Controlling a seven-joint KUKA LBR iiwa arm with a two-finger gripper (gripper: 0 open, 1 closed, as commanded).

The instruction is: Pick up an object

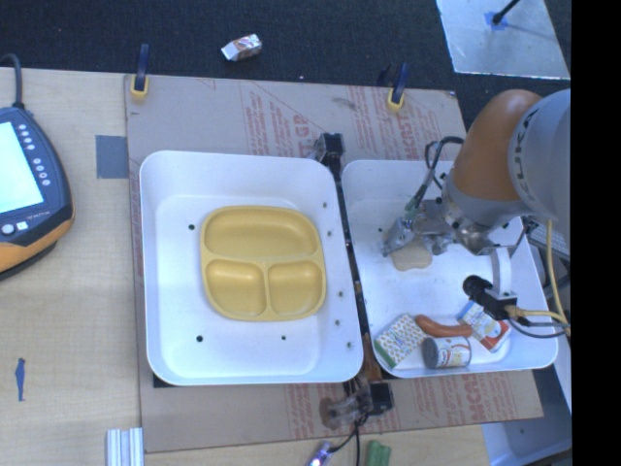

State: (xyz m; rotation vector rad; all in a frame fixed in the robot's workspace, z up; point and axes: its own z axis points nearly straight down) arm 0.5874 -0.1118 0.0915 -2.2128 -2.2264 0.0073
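**Gripper poised over a small tan object in the right bin**

The gripper (406,239) sits low in the right-hand bin (374,178), and a pale tan lump (414,257) — rounded, matte, roughly bun-shaped — lies directly beneath and just beside its tips. Whether the jaws are spread or closed cannot be told from this slant, nor whether they touch the lump. Judged by its look, the lump is light and somewhat soft, so it should yield slightly and not slip; a grasp across its shorter width, near the middle, seems safest. Further toward the near rim, well apart from the gripper, lie a green patterned packet (398,339), an orange sausage-like piece (444,325) and a small can (446,353) — the can likely stiff and smooth. Across the divider sits a yellow compartment tray (262,260) in the left bin (160,260).
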